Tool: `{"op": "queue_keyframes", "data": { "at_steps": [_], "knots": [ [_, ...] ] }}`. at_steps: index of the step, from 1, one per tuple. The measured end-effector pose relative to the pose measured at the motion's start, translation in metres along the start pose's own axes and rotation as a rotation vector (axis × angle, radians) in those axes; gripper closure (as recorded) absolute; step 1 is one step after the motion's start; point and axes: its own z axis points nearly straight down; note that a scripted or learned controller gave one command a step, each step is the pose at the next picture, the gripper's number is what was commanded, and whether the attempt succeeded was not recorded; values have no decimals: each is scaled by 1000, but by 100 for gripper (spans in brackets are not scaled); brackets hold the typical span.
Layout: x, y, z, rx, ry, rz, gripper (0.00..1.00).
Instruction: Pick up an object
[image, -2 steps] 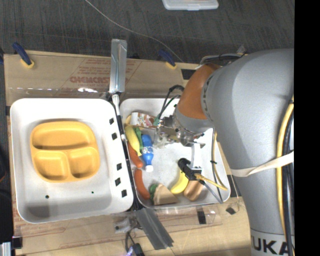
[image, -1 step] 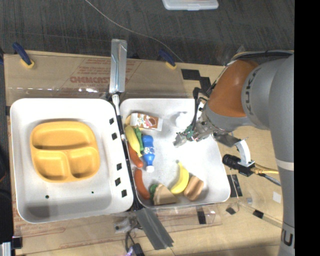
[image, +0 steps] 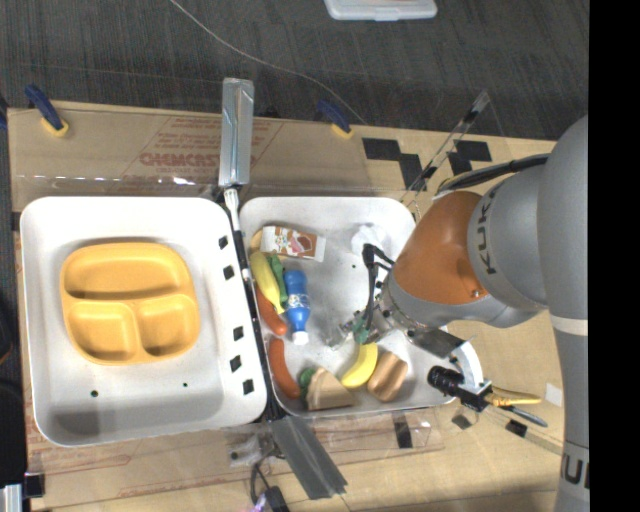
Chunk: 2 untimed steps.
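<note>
At the near edge of the table, the right bin (image: 395, 215) holds the clutter. Along its near wall lie a brown bread-like piece (image: 387, 375), a yellow banana (image: 359, 366), a tan wedge (image: 327, 390) with a small green item just beside it, and a red-orange piece (image: 283, 367) toward the bin's near left corner. The arm (image: 470, 262) reaches in from the table's right edge, its orange band sitting over the right side of this bin. The tool (image: 362, 328) hangs low just above the banana's upper end, near the middle of the bin — whether its fingers are spread or pressed together I cannot tell, since the wrist hides them, and nothing can be seen between them.

Farther in, a blue-and-white bottle (image: 296, 299) lies along the bin's left side, touching a second banana (image: 263, 275) and an orange carrot-like piece (image: 271, 309) against the left wall. Beyond these, toward the far left corner of the bin, rests a small red-and-white packet (image: 293, 242).

The left bin (image: 45, 400) — touching the right one along a shared edge — carries a yellow divided tray (image: 128, 300) with three compartments, set toward its far side.

At the table's far edge, a grey metal bar (image: 235, 135) stands above the seam between the bins.
</note>
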Motion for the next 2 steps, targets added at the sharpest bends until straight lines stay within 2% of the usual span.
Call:
{"op": "queue_keyframes", "data": {
  "at_steps": [1,2],
  "knots": [
    [44,12,-69,-3,-2,409,0],
    [34,47,-56,-1,-4,-80,0]
  ]
}}
